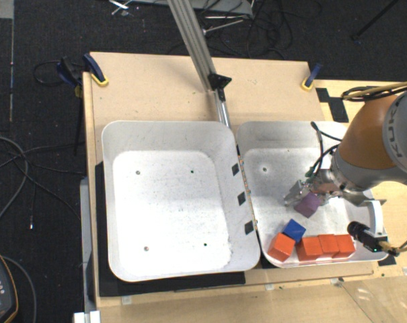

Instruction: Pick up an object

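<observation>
My gripper point(303, 192) is low over the middle of the right bin point(270, 143), reaching in from the right. A purple block point(308, 205) sits right at its tip, partly under the metal of the gripper; whether it is gripped or just touched is hidden. Just in front of it lies a blue block point(294, 229). A small orange block point(280, 246) rests in the bin's near left corner, and a longer orange block point(327, 245) lies along the near wall.
The left bin point(116, 147) stands beside the right one, sharing a raised middle rim point(242, 187). A slanted metal rail point(193, 36) crosses the bench's back edge. The arm's grey and orange body point(375, 147) overhangs the right bin's right side.
</observation>
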Controlling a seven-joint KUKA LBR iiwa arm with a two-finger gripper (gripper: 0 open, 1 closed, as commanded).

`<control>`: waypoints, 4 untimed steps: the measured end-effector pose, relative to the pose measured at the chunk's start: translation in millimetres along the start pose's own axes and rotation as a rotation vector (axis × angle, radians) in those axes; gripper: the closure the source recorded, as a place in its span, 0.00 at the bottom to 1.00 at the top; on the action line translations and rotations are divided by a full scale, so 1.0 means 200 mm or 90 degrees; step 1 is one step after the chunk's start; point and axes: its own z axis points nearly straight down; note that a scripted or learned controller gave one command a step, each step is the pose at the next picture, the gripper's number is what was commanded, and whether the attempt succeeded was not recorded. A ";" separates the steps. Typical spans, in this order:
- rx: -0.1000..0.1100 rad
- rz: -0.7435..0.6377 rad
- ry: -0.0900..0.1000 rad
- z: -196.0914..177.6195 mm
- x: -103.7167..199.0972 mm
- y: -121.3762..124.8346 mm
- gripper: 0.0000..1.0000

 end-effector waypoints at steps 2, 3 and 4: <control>0.000 0.001 0.000 0.00 0.07 -0.13 1.00; -0.001 0.000 0.000 0.00 0.08 -0.13 0.00; -0.005 -0.001 -0.003 -0.17 -0.20 0.13 0.00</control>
